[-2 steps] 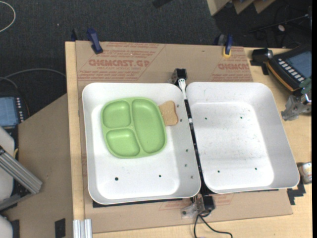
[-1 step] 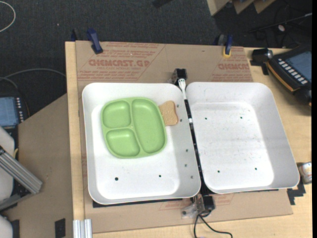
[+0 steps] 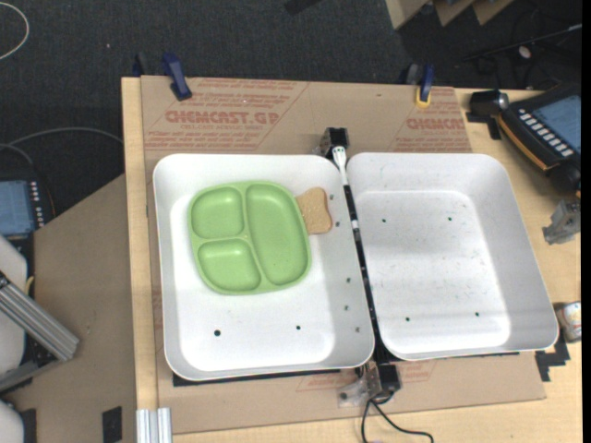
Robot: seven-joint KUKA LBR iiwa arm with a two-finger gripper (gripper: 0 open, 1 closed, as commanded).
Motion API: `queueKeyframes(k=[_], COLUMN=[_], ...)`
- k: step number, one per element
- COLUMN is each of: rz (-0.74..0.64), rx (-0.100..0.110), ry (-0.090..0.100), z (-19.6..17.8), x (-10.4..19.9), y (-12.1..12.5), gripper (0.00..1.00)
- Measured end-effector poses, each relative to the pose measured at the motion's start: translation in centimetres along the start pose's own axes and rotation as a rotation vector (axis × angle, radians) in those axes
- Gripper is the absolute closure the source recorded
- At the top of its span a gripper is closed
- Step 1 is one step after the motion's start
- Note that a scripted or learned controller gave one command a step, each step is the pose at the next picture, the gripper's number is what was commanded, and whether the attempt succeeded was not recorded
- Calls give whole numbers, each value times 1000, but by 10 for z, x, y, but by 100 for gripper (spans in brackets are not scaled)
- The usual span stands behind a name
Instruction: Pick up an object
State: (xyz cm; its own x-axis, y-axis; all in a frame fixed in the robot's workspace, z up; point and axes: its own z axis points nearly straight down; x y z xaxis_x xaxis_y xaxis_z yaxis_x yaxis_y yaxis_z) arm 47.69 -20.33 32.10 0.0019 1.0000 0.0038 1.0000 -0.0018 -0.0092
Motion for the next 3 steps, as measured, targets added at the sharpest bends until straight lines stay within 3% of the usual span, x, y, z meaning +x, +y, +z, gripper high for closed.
queueKeyframes(k=[1, 2, 3], rz=[-1, -5, -5], rx=[-27, 0, -30], ry=[-13, 1, -12], z=[-137, -30, -186], x=[-22, 12, 16], y=[2, 2, 16], gripper=[100, 100, 100])
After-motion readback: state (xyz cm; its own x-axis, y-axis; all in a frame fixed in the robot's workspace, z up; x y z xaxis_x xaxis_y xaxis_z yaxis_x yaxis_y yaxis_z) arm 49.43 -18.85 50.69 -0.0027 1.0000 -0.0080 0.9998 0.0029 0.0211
